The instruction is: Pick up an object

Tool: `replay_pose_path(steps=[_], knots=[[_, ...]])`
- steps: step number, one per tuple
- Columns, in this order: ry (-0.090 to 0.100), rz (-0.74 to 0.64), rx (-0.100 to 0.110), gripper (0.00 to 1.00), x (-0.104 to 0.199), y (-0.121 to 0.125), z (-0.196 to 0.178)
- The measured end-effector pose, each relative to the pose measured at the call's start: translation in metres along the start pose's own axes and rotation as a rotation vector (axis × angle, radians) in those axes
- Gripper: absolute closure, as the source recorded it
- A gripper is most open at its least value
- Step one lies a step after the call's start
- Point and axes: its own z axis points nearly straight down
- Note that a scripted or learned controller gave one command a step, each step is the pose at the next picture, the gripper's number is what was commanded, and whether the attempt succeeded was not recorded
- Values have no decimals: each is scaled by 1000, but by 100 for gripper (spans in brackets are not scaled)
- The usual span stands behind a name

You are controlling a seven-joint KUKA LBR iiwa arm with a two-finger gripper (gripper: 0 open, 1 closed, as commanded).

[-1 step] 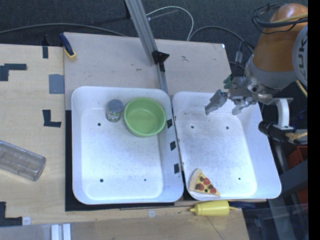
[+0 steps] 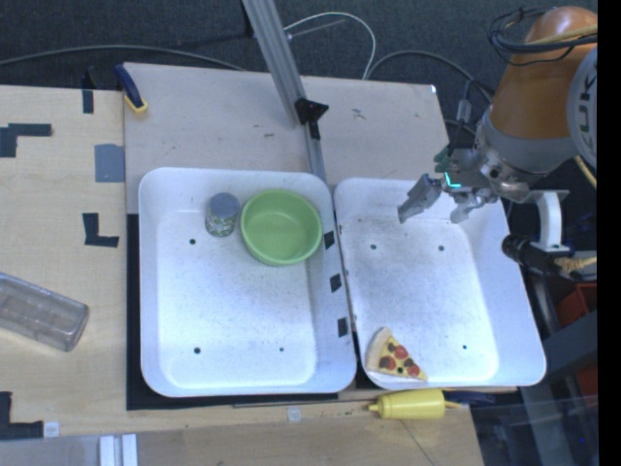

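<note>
Gripper [image 2: 439, 202] hangs over the far edge of the right bin [image 2: 505, 309], its two grey fingers [image 2: 419, 200] spread apart with nothing between them. One finger points toward the bin's far left corner; the other sits closer to the far right side. A small green light glows at the wrist, just below the arm [image 2: 543, 85] with its orange band. Part of a letter shows on the arm's grey casing at the picture's right side, too cropped to read.

Inside the right bin, a toy pizza slice [image 2: 393, 354] lies in the near left corner, touching or almost touching the bin's left wall, well apart from the gripper. Its topping shows red dots on yellow.

The left bin [image 2: 165, 338] holds a green bowl [image 2: 280, 226] at its far right corner, upright, and a small can [image 2: 222, 214] just beside the bowl on its left, close enough that they may touch. Any label on the can is too small to read.

On the bench, a yellow bottle [image 2: 408, 404] lies on its side along the near edge of the right bin. A clear plastic box [image 2: 39, 314] rests on the tabletop well to the left of both bins. A metal pole [image 2: 281, 56] rises from the far side between the bins.
</note>
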Motion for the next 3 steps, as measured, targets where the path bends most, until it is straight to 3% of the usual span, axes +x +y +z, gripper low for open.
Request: replay_pose_path(steps=[1,3], knots=[[0,1,6,0,8,2,60],[-1,2,5,0,-4,4,181]])
